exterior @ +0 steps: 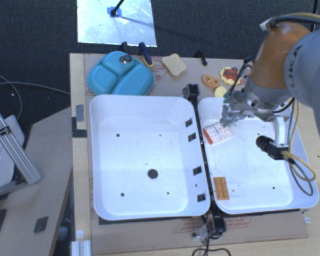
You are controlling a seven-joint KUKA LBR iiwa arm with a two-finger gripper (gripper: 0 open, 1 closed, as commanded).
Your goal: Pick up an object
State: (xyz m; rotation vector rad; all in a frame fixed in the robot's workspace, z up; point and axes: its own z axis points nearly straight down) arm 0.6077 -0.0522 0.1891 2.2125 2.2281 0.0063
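In the right bin [288, 193], a red-and-white packet [217, 134] lies flat near the left wall. My gripper [227, 116] hangs just above and behind the packet's far right corner, with the grey arm and its orange band rising to the upper right. Nothing shows in its grasp. A small orange-brown block [221, 188] rests near the same bin's front left corner. The left bin [109, 121] holds a small dark round disc [152, 173] on its floor.
Behind the bins, on the bench, are a blue compartment tray [120, 74], a toy bread slice [174, 64], an orange pretzel shape [210, 80], a red-and-yellow toy [230, 74] and a yellow piece [220, 92]. A black divider strip [198, 143] separates the bins.
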